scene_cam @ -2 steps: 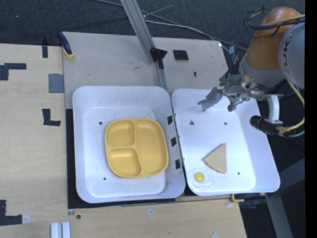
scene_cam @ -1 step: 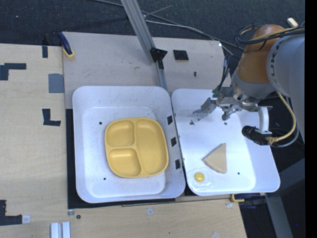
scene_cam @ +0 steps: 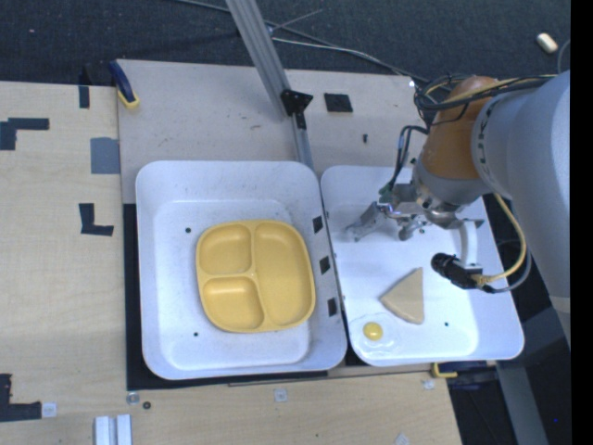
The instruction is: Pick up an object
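A tan wedge-shaped piece (scene_cam: 406,296) lies flat in the right bin (scene_cam: 491,336), near its front. A small yellow round object (scene_cam: 372,332) sits just to the wedge's lower left, close to the bin's front wall. My gripper (scene_cam: 381,231) hangs over the back half of the right bin, above and slightly left of the wedge, and apart from it. Its two metal fingers (scene_cam: 358,229) are spread open with nothing between them. A yellow divided plate (scene_cam: 254,275) rests in the middle of the left bin (scene_cam: 162,202).
The grey arm with its orange band (scene_cam: 460,142) comes in from the right over the right bin's back corner. Cables loop beside the wrist. A slanted metal pole (scene_cam: 264,49) stands behind the bins. The divider between the bins (scene_cam: 329,258) lies left of the gripper.
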### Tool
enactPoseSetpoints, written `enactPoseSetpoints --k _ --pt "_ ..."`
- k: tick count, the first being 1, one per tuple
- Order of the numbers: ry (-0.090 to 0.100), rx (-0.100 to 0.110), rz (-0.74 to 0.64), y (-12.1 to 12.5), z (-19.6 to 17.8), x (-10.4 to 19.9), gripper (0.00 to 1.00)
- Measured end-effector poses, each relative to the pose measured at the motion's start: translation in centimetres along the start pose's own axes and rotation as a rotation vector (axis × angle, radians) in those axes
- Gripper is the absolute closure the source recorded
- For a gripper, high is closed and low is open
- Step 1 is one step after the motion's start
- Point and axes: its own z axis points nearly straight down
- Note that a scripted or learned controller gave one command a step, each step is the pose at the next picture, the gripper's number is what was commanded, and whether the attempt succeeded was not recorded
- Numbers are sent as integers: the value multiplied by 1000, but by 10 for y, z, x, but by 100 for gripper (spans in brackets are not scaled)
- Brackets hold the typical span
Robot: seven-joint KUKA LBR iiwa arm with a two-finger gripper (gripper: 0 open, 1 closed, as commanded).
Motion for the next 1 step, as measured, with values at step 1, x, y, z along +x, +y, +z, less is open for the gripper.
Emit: enactPoseSetpoints --k 1 --pt "-2 -7 0 1 15 0 0"
